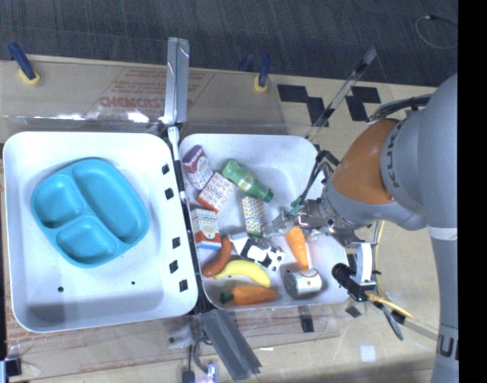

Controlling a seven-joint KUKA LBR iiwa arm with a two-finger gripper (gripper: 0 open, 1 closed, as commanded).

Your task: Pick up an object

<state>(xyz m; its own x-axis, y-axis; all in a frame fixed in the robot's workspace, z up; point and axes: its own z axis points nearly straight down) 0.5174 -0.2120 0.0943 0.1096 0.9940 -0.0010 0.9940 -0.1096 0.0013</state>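
While upright, carrot (298, 247) beside gripper (301, 219)

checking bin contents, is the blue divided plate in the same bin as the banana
No, the blue plate lies in the left bin, the banana in the right bin.

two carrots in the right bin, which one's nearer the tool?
The carrot standing roughly upright in the view, right beside the tool. The other carrot lies flat along the right bin's front edge, below the banana.
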